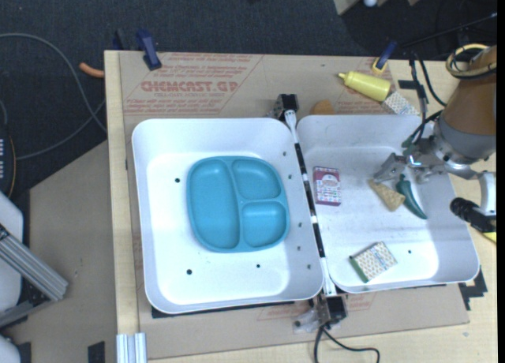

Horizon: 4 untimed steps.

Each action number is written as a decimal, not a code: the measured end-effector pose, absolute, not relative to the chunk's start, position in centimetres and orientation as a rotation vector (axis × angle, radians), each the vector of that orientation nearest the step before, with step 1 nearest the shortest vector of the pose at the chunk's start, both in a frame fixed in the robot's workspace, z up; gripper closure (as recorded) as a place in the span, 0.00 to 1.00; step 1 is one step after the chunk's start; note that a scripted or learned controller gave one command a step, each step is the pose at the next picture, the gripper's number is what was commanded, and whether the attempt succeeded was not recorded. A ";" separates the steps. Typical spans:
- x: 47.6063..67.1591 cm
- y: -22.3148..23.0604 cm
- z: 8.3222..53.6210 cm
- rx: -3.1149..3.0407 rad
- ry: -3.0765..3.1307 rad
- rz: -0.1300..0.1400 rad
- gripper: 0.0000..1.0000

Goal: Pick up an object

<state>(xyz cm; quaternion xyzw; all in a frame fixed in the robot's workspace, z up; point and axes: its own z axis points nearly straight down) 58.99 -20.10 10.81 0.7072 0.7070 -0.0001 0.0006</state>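
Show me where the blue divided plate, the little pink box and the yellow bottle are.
blue divided plate (237, 202): camera view, on the ridge where its three compartments meet.
pink box (327, 186): camera view, middle of its printed top face.
yellow bottle (368, 84): camera view, middle of its body, on the bench behind the right bin.

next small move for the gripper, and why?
Probably a short straight descent. The gripper hangs in the right bin, directly by the tan piece and green object; the pink card and patterned packet lie farther off.
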 end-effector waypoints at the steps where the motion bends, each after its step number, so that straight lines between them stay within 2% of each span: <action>1: 57.9 -19.6 8.4 2.224 2.223 -0.001 0.00; 2: 57.9 -19.6 9.5 2.223 2.221 0.001 1.00; 4: 66.7 -12.0 16.0 2.218 2.222 0.003 1.00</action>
